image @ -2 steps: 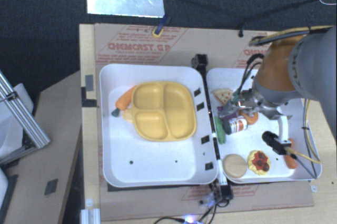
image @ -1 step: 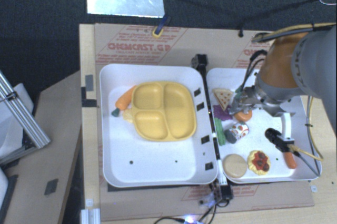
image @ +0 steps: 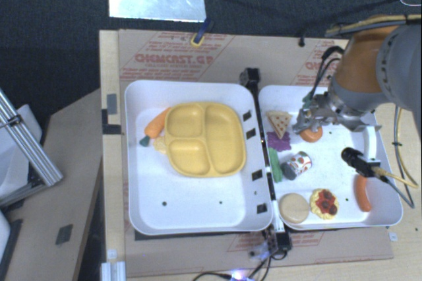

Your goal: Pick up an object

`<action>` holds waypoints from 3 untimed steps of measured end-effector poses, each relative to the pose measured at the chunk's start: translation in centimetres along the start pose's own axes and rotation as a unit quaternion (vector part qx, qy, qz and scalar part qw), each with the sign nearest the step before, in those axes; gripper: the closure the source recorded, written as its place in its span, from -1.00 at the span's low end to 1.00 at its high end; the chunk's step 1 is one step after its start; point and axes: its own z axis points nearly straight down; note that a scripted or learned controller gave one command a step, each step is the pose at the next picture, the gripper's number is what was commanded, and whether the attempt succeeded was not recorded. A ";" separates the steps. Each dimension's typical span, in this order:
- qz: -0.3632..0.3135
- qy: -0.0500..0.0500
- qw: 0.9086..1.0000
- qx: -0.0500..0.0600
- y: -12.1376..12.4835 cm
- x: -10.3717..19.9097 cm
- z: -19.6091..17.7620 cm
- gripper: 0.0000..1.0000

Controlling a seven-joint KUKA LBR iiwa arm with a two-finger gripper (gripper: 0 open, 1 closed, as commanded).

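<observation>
Two shallow white bins sit side by side on the counter: the left bin [image: 142,207], well away from the end effector [image: 307,120], and the right bin [image: 389,210] under it. The far bin carries one yellow divided plate [image: 201,139] and one carrot [image: 156,123]. The near bin carries one waffle wedge [image: 279,121], one purple piece [image: 279,141], one orange round piece [image: 312,134] right at the end effector, one green piece [image: 273,164], one grey-and-red figure [image: 298,163], one tan bun [image: 294,207], one small pizza [image: 324,202] and one sausage [image: 361,193].
</observation>
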 end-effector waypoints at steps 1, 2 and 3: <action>0.000 0.000 1.000 0.000 0.8 0.4 -4.6 1.00; 0.000 0.000 1.000 0.000 0.9 0.4 -7.9 1.00; -0.002 0.001 1.000 0.004 -2.2 4.9 -6.9 1.00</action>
